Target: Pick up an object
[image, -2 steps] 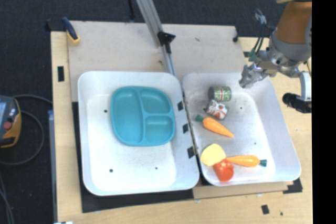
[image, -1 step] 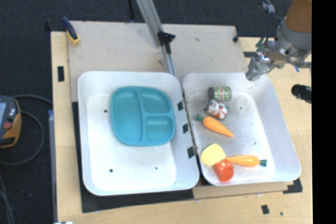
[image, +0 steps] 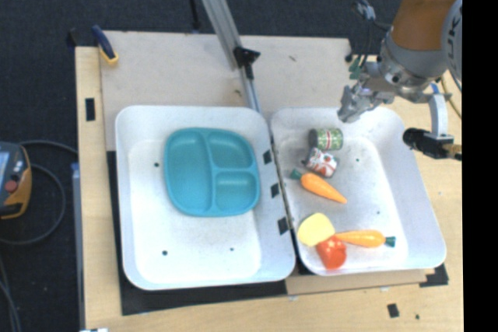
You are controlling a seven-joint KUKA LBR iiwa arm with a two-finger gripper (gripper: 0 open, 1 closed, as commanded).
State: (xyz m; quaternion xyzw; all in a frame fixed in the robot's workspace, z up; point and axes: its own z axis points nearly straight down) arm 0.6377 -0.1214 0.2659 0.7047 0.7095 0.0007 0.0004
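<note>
My gripper [image: 348, 110] hangs over the far edge of the right bin [image: 408, 190], just up and right of a small green-labelled can [image: 327, 139]. Nothing shows between its fingers. Below the can lies a small red-and-white object [image: 321, 162], then an orange carrot [image: 322, 186]. Near the bin's front edge sit a yellow piece [image: 314, 228], a red pepper-like piece [image: 331, 253] and a second, longer carrot [image: 364, 239].
The left bin [image: 140, 245] holds a teal divided plate [image: 212, 170]. A grey metal rail [image: 218, 12] slants down to the gap between the bins. The right half of the right bin is bare.
</note>
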